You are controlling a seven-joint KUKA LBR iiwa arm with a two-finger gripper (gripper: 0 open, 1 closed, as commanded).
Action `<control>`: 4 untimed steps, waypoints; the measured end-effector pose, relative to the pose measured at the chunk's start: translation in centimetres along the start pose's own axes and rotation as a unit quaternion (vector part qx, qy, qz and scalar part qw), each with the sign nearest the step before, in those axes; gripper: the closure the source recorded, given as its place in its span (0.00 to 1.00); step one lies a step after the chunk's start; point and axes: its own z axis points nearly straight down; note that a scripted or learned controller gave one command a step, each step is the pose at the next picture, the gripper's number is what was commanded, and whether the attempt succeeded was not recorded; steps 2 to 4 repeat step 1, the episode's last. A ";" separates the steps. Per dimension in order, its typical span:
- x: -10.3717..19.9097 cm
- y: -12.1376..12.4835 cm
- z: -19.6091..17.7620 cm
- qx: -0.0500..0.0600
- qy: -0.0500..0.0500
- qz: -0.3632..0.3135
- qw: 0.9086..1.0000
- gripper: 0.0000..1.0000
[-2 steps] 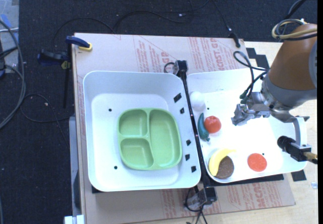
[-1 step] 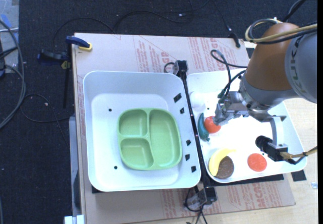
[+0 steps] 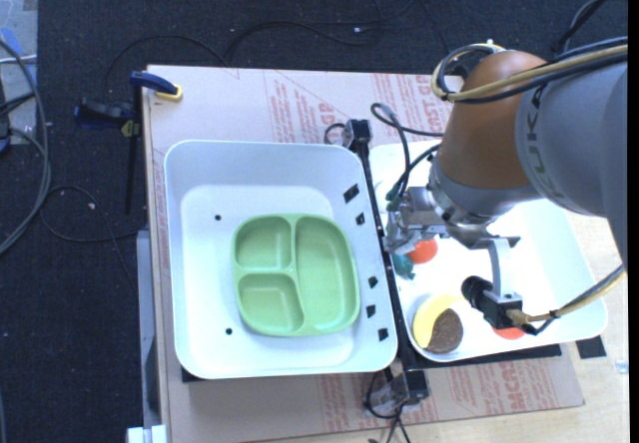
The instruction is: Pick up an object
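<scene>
Grey arm (image 3: 539, 142) overhead; gripper (image 3: 407, 249) low in right bin (image 3: 559, 261), grip state unclear, orange obj (image 3: 424, 251) alongside; green tray (image 3: 297, 274) left.

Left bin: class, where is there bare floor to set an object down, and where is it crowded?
Free: the left bin's white floor along its far and left walls, around the green divided plate. Crowded: the right bin, under the arm, with a yellow-and-brown object.

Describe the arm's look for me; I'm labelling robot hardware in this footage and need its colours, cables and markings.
The arm is a thick rounded grey shell with dark lettering on its side, ending in a glossy orange band above the wrist. A yellowish cable arcs over it, and black cables loop beside the wrist. Below sits a grey metal wrist block, and the claw hangs under it near the bin's edge.
</scene>
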 end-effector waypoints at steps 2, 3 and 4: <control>5.6 -0.4 0.1 0.000 0.000 0.000 1.000 1.00; 5.6 -0.4 0.1 0.000 0.000 0.000 1.000 1.00; 5.6 -0.4 0.1 0.000 0.000 0.000 1.000 1.00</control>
